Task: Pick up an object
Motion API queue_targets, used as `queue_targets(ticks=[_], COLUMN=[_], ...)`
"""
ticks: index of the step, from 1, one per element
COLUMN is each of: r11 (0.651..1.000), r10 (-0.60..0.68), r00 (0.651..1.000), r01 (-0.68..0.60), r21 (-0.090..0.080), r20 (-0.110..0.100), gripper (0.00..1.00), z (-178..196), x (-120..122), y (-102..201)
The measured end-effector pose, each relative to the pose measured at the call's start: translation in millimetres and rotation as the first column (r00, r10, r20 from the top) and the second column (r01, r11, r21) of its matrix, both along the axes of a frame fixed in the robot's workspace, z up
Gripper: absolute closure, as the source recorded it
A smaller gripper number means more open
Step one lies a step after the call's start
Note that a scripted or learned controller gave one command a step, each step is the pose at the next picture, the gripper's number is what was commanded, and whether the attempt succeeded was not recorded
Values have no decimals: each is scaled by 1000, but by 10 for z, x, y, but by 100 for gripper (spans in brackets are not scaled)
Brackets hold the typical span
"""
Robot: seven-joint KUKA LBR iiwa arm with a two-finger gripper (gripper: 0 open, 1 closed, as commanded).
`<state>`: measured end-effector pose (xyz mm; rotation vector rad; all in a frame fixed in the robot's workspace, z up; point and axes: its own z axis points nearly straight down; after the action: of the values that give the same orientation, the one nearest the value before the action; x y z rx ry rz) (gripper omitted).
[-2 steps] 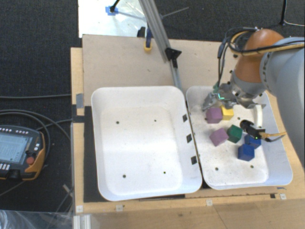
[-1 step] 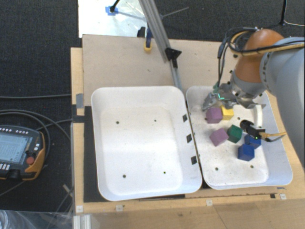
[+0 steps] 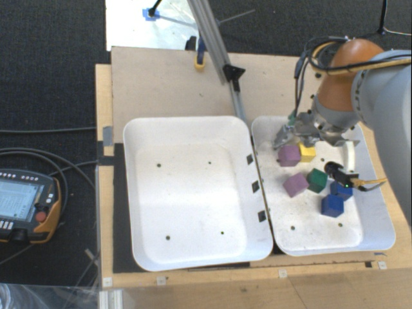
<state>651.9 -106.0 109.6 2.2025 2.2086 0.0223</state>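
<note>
My gripper [image 3: 288, 136] hangs over the far part of the right bin [image 3: 373, 237], below the grey arm with its orange band. Directly under it and slightly nearer the camera sits a purple cube [image 3: 289, 155], with a yellow block [image 3: 308, 152] touching its right side. Closer to the front lie a second purple cube [image 3: 295, 185], a green cube [image 3: 317, 180] beside it, and a blue cube [image 3: 333, 205]. Another blue piece [image 3: 345, 190] lies just right of the green cube. Nothing is visibly held.
The left bin [image 3: 138, 172] stands beside the right one, their rims meeting at the middle. A slanted metal pole [image 3: 215, 40] crosses the bench behind the bins. A teach pendant [image 3: 26, 205] lies on the floor at far left.
</note>
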Motion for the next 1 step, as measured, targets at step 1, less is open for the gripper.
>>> queue_targets(ticks=[1], r11=[1000], r10=[0], r00=[1000], r01=[0], r21=[-1], r20=[2], gripper=[0], z=[-11], x=[-11], y=[18])
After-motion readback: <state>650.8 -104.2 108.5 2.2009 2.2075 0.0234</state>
